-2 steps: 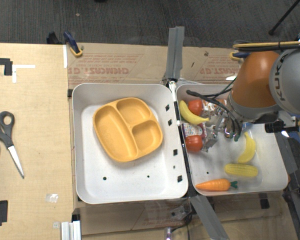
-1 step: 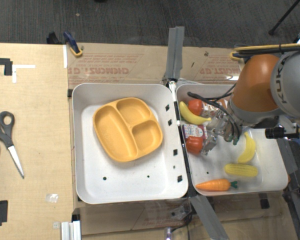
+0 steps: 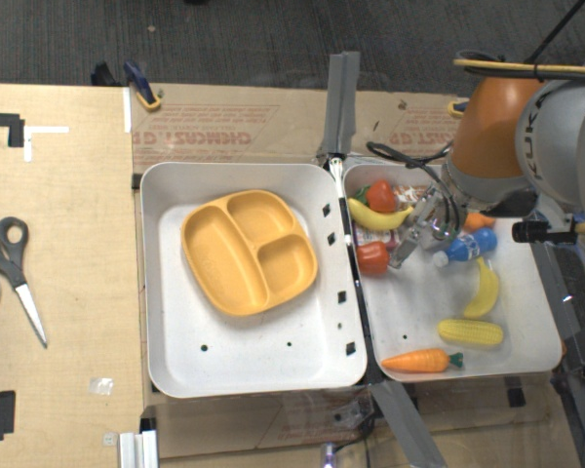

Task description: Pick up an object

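The right bin [image 3: 414, 310] holds several toy foods: a red tomato [image 3: 381, 196], a yellow banana [image 3: 375, 216], a red pepper-like piece [image 3: 372, 256], a blue object [image 3: 463, 249], a small orange piece [image 3: 480, 220], a second banana [image 3: 483, 291], a corn cob [image 3: 471, 332] and a carrot [image 3: 419, 361]. My gripper [image 3: 419, 240] is down in the bin's upper half, between the red piece and the blue object, just below the first banana. I see nothing clearly held. The arm's wrist hides part of the bin's far right corner.
The left bin [image 3: 156, 291] carries a yellow divided plate [image 3: 249, 252]. Scissors [image 3: 15, 271] lie on the wooden bench at far left. A grey divider [image 3: 349, 252] separates the bins. The right bin's floor is bare between the gripper and the corn.
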Available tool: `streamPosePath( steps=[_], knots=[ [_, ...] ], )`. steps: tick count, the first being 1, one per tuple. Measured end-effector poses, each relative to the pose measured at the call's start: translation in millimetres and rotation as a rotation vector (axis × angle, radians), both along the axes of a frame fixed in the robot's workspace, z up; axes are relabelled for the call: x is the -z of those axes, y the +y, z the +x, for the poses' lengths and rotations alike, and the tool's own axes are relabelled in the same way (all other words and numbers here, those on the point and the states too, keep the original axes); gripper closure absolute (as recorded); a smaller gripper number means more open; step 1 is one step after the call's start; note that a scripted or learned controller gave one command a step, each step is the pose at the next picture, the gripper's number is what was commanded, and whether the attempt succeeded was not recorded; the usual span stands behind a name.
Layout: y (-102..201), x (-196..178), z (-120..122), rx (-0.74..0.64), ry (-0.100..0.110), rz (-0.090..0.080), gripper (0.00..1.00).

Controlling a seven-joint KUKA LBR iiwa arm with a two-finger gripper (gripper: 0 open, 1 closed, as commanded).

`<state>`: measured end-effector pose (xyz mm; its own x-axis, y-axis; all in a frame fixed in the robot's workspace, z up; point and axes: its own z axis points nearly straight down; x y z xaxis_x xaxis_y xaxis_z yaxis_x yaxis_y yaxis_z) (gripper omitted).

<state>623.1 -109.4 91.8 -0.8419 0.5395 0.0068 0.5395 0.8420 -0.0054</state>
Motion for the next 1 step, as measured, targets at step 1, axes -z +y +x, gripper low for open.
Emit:
streamPosePath(
  steps=[1],
  knots=[
    [-8.7,-0.1,-72.5,0.072,-0.01,-0.001,0.0]
  ],
)
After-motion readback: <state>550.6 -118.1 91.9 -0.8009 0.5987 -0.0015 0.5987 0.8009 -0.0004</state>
